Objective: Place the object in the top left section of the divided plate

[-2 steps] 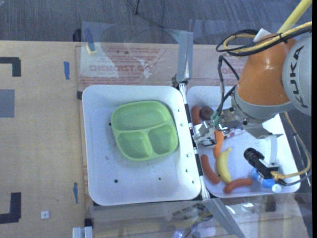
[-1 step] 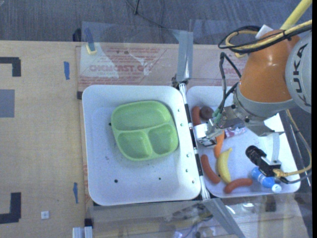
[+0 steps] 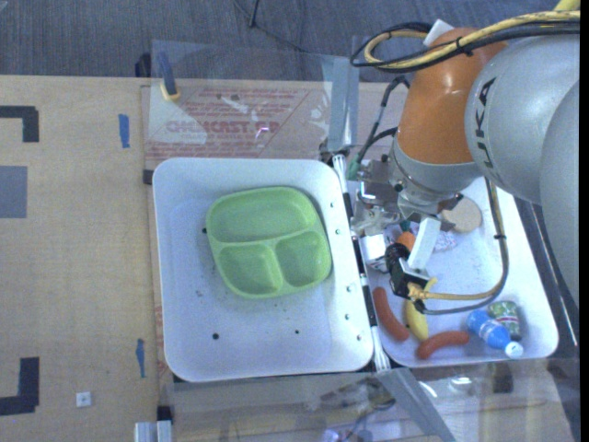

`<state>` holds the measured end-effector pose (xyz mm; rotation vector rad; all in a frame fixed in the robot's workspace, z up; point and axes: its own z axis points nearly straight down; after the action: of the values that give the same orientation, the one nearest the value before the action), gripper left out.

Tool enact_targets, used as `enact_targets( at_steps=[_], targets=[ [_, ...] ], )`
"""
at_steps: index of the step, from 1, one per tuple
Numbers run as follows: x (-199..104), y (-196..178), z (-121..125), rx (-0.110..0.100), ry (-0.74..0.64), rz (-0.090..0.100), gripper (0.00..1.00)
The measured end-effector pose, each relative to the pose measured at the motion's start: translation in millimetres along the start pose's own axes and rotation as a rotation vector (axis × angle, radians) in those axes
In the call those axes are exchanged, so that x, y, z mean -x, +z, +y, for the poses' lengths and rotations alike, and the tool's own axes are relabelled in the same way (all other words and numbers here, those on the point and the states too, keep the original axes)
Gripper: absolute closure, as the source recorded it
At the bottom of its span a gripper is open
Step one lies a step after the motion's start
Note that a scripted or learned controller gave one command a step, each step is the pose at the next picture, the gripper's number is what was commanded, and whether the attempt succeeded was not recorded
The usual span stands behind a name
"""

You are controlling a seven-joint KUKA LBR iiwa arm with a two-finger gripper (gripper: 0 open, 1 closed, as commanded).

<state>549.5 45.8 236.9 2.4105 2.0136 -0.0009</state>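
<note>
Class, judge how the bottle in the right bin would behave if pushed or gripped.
The bottle lies on its side, so a push would probably roll it. Its rounded body may slip from a pinch. Small, so likely light.

The grey arm [image 3: 538, 109] reaches in from the upper right of the frame, bulking large in that corner. Its orange band [image 3: 442, 109] sits right of centre, above a wrist pointed almost straight down. Beneath the wrist the tool [image 3: 375, 221] hangs low, just right of the frame's middle.
</note>
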Motion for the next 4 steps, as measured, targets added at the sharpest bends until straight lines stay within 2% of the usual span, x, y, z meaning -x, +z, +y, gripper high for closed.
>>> enact_targets(
  at_steps=[1, 2, 3, 4],
  targets=[
    [-23.7, 53.1, -12.6, -0.004, 0.060, 0.000, 1.00],
    [14.8, -80.8, -28.4, -0.001, -0.051, 0.000, 1.00],
    [91.3, 53.0, -49.4, -0.002, 0.051, 0.001, 1.00],
    [23.5, -0.4, -15.3, 0.000, -0.064, 0.000, 1.00]
  ],
)
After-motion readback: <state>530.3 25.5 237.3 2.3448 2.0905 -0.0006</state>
